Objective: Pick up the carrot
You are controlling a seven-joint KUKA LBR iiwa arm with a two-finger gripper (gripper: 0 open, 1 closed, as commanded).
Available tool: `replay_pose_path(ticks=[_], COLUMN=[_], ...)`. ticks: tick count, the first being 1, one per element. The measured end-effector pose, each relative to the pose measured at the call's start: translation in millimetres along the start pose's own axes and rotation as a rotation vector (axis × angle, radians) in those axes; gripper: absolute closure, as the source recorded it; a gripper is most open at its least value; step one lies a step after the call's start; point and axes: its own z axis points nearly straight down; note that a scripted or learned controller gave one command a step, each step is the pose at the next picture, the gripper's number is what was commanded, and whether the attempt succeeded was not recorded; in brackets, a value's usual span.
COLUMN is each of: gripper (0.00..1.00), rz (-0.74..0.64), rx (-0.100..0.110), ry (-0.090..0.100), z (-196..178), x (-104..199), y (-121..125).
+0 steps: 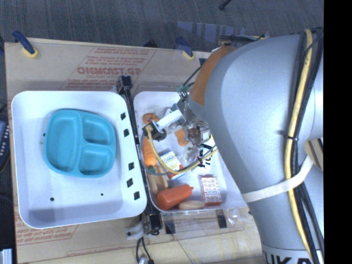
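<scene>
The carrot (175,196), a thick orange-red tapered piece, lies near the front of the right bin (234,199), next to a pale oval piece (191,205). My gripper (190,137) hangs over the middle of that bin, behind the carrot and apart from it. Cables and the wrist body hide its tips. A slimmer orange piece (148,154) lies along the bin's left wall, just left of the gripper.
A small red-and-white box (210,189) sits right of the carrot, and a yellow-white packet (169,160) lies mid-bin. The left bin (33,202) holds a blue divided plate (80,142). The grey arm covers the right bin's right side.
</scene>
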Motion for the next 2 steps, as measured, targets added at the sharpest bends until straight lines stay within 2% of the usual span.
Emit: replay_pose_path(ticks=[1,2], gripper=[1.0,0.0], rz=[-0.007,-0.009], rx=[0.004,0.004], ry=[-0.001,-0.002], z=[-9.2,-9.0], x=[0.5,0.4], y=[-1.1,-1.2])
